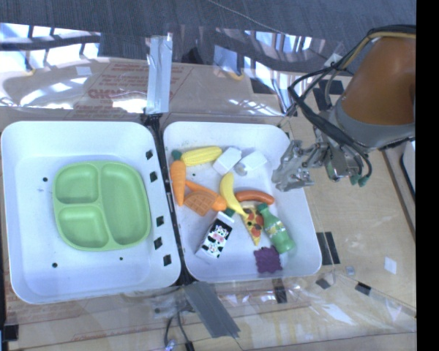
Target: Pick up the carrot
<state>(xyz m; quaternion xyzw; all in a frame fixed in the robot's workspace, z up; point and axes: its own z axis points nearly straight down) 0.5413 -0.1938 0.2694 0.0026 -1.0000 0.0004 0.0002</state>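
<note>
The carrot [178, 181] is orange and lies lengthwise near the left wall of the right bin [300, 232], just below a yellow corn cob [197, 155]. My gripper [291, 172] hangs over the right bin's right rim, well to the right of the carrot and apart from it. Its grey fingers point down-left with nothing between them that I can make out.
The right bin also holds a banana [229, 193], a sausage [254, 195], an orange wedge [201, 201], a milk carton [216, 238], a green bottle [277, 230], purple grapes [267, 259] and white blocks [227, 159]. A green divided plate [102, 205] lies in the left bin [22, 269].
</note>
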